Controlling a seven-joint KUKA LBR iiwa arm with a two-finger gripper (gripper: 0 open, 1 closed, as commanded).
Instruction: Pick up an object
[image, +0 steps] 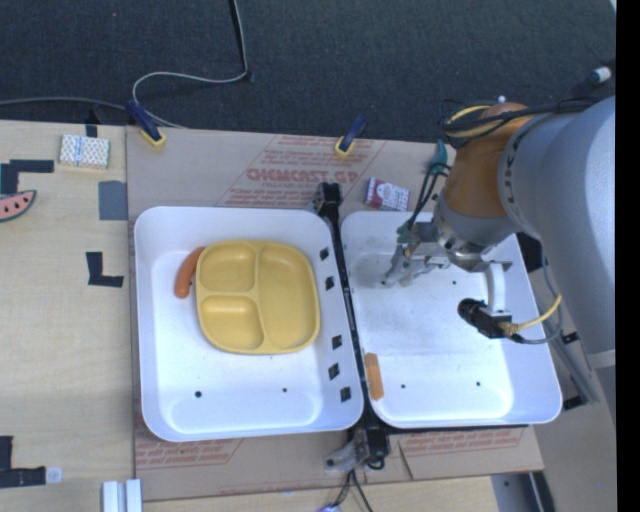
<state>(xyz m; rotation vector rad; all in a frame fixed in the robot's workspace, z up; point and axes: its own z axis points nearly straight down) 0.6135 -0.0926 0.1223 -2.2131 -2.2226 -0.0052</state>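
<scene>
A yellow divided plate (257, 296) lies in the left bin (165, 400). An orange sausage-shaped toy (185, 272) rests against the plate's left edge. A second small orange piece (373, 376) lies at the lower left of the right bin (470, 395), close to the divider. My gripper (400, 272) hangs over the upper left part of the right bin, fingers pointing down, with nothing visible between them. The grey arm with its orange band (480, 170) comes in from the right.
A small red and white packet (385, 194) lies on the cardboard behind the bins. Yellow and blue clamps (350, 138) hold the cardboard's back edge. A black cable (500, 322) loops over the right bin. A small patterned block (84, 152) sits far left.
</scene>
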